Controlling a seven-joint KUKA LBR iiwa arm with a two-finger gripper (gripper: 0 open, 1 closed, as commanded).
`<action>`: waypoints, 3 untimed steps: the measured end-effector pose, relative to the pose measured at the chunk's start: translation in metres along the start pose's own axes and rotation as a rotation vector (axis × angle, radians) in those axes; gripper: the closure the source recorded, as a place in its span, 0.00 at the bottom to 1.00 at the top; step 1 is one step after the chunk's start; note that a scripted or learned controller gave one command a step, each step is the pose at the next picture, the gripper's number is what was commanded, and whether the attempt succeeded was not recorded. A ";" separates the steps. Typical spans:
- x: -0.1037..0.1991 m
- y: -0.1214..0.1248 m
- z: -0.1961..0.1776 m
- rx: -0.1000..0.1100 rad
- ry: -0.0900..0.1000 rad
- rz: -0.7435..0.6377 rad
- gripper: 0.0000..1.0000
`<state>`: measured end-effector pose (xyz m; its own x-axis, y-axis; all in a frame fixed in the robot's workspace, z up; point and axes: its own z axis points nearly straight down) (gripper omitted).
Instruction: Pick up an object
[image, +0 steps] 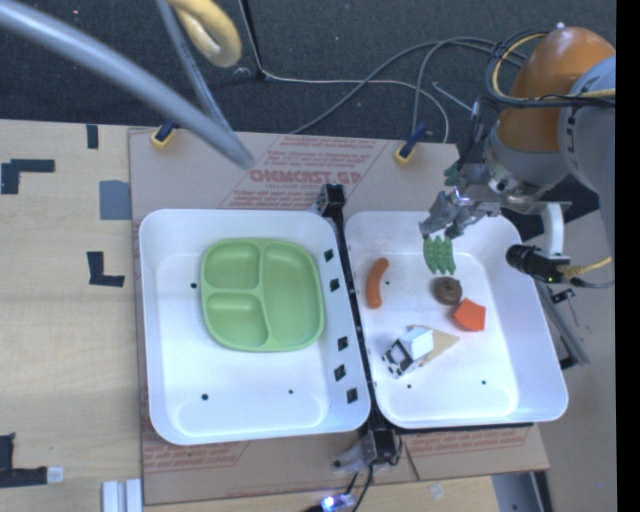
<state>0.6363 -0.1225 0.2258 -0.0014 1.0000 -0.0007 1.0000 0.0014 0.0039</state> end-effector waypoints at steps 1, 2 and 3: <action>-0.003 -0.006 -0.047 0.000 0.000 0.000 1.00; 0.049 -0.022 -0.050 0.006 0.001 -0.004 1.00; 0.108 -0.036 -0.035 0.008 0.001 -0.004 1.00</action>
<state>0.6005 -0.0149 0.2605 -0.0051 1.0000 0.0003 1.0000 0.0051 -0.0036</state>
